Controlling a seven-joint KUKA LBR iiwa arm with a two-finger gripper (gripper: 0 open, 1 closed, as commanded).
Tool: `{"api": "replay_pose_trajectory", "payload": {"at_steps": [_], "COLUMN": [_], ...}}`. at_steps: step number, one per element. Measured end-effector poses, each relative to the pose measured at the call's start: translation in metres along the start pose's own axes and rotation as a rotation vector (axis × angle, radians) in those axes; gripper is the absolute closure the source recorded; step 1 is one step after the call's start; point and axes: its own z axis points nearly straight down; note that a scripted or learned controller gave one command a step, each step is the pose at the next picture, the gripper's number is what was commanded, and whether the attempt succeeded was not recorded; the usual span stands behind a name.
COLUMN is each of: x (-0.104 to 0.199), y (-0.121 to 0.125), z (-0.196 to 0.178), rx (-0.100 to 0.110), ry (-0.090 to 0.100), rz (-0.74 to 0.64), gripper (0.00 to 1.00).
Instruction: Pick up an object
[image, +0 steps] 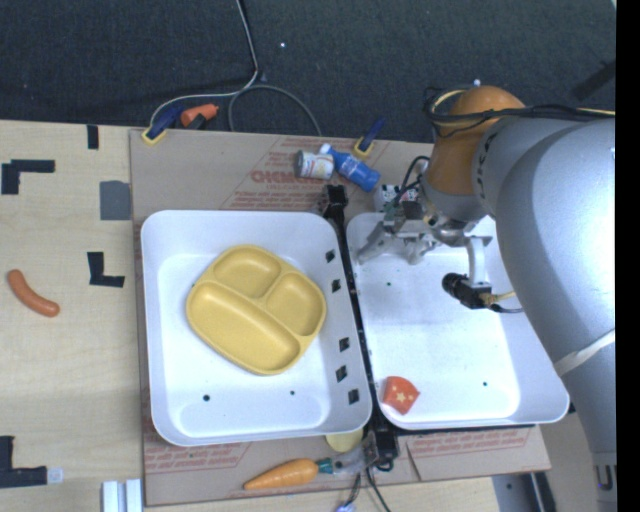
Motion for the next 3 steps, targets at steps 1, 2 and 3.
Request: {"api": "replay_pose_trajectory", "payload": {"at_steps": [1, 2, 3], "x": [-0.074, -0.023, 0.003], "y": [-0.001, -0.104, -0.055], "z": [-0.057, 0.001, -0.001], "rx": [-0.006, -0.001, -0.006], "ry": [-0.002, 0.003, 0.001], "rz": [0.01, 0.005, 0.003], "gripper": [0.0, 0.0, 0.0]}}
